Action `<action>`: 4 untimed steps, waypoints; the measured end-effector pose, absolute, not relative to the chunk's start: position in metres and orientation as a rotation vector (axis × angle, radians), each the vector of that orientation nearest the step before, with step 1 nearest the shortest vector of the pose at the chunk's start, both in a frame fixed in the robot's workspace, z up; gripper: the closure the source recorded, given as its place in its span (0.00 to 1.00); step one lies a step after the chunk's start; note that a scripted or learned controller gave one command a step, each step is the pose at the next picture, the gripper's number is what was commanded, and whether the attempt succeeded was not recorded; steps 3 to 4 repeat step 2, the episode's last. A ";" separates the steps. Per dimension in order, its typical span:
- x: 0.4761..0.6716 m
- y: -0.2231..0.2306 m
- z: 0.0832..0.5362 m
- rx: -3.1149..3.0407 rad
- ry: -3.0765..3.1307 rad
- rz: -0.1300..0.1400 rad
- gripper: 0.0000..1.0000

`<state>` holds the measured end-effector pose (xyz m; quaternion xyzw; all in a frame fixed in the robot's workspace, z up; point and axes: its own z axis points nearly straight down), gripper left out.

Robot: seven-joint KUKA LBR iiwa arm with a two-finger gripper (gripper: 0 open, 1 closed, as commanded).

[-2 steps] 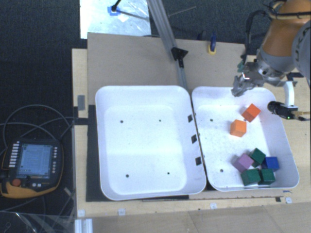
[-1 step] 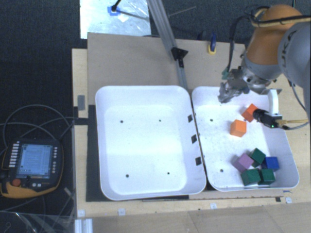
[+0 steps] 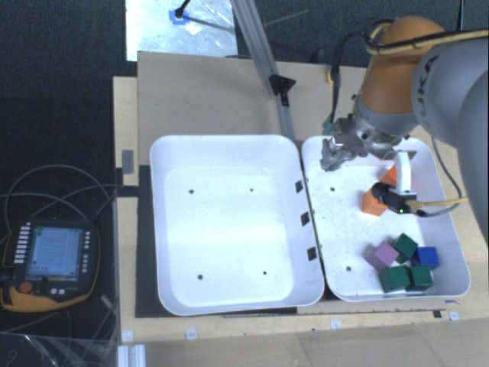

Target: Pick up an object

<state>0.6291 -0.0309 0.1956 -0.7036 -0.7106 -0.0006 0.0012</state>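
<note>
Claw [image 3: 334, 157] over the right bin [image 3: 336, 277], on a tan bench [image 3: 199, 98] ringed by dark carpet.
Its grip cannot be told. Orange block [image 3: 374, 202] lies just right and nearer; left bin [image 3: 164, 205] sits left.

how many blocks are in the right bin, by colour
orange blocks: 2, the second partly hidden behind the arm's gear
green blocks: 3
purple block: 1
blue block: 1
total: 7, all in the right bin
</note>
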 end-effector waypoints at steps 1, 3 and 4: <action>0.606 0.012 0.212 -2.210 -2.231 -0.004 1.00; 0.589 0.057 0.208 -2.209 -2.230 -0.002 1.00; 0.589 0.057 0.208 -2.209 -2.230 -0.002 1.00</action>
